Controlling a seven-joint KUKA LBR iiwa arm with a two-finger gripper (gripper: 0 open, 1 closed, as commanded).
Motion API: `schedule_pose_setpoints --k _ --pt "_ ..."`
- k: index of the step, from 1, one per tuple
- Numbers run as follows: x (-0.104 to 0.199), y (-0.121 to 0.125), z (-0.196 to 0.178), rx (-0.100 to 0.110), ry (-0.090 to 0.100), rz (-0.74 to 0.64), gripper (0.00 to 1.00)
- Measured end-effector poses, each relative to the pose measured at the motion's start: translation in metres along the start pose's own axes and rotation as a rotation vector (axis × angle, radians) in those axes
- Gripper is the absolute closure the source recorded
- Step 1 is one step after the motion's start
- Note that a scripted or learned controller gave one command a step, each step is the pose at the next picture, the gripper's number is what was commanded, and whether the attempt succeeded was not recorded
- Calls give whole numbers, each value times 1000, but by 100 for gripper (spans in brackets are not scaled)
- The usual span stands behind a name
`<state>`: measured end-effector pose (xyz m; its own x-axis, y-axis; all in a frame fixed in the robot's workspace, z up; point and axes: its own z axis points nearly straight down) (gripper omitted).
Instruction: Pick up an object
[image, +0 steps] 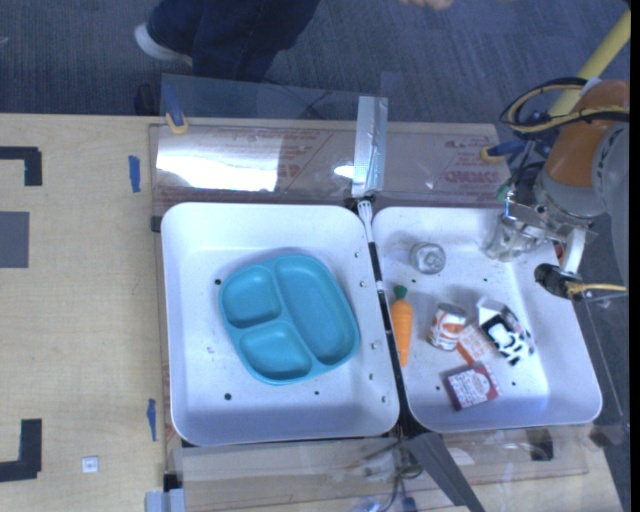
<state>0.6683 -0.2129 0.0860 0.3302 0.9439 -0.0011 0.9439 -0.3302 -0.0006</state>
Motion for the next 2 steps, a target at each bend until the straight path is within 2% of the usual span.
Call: schedule_pose_setpoints --k 1,2 --pt "8 -1 -2 8 15 -3 0" --pt "-4 -75 -1 1 7 -33 0"
